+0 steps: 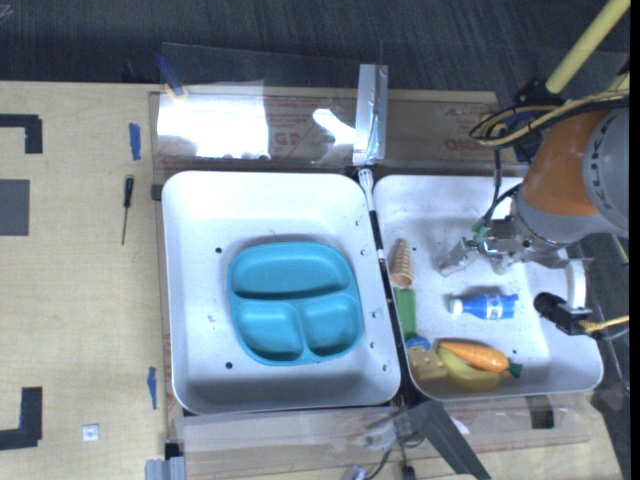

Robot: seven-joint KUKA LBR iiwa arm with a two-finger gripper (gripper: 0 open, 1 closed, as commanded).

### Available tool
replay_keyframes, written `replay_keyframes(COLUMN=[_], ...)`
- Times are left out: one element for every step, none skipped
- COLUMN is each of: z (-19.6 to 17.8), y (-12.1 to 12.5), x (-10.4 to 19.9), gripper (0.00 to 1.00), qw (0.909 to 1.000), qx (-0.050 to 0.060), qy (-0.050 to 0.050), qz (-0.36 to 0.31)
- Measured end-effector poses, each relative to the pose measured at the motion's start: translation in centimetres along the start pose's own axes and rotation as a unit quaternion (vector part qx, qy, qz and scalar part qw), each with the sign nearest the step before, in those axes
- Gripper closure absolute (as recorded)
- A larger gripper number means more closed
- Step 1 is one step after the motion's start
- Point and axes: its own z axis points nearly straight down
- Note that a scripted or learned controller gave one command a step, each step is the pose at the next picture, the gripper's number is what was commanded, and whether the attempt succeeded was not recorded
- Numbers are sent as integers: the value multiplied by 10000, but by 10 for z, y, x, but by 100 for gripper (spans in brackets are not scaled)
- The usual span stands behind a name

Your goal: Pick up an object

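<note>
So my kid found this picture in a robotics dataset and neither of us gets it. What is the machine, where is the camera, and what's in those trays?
It's one camera fixed above a bench, looking down at a slant. The grey arm with an orange band reaches in from the right; its gripper is low over the right bin, and nothing can be seen between its fingers. That bin holds a small blue-and-white bottle, a carrot, a banana, a cone and a green stick. The left bin holds a blue divided plate. The job is to pick up one object.
</note>
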Motion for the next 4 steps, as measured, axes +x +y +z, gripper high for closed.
replay_keyframes(z=[1,0,-46,0], y=[14,-15,-52,-45], x=[-31,-3,4,-12], gripper=[0,0,0,0], qw=[9874,9924,9913,9877], qx=[-2,-4,30,15], qy=[-6,-9,4,7], qz=[1582,1232,1318,1567])
